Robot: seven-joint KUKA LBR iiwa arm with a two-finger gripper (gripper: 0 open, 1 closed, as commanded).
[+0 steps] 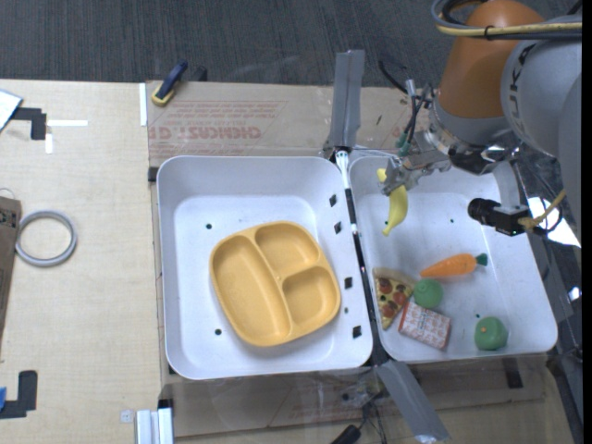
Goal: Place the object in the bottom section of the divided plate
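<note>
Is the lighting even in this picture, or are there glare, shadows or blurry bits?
Camera view: light is soft and fairly even; the white bins look bright but keep detail; the yellow divided plate casts only a faint shadow; the banana under the gripper looks slightly soft; the arm nearest the lens is a little blurred.

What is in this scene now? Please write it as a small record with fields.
arm: reaches in from the right, over the right bin
gripper: above the right bin's upper left part
banana: hangs from the gripper, clear of the bin floor
plate: yellow, three sections, lies in the left bin
plate contents: nothing in any section
right bin items: carrot, pizza slice, two green balls, a red packet
task state: banana not yet over the plate
</note>
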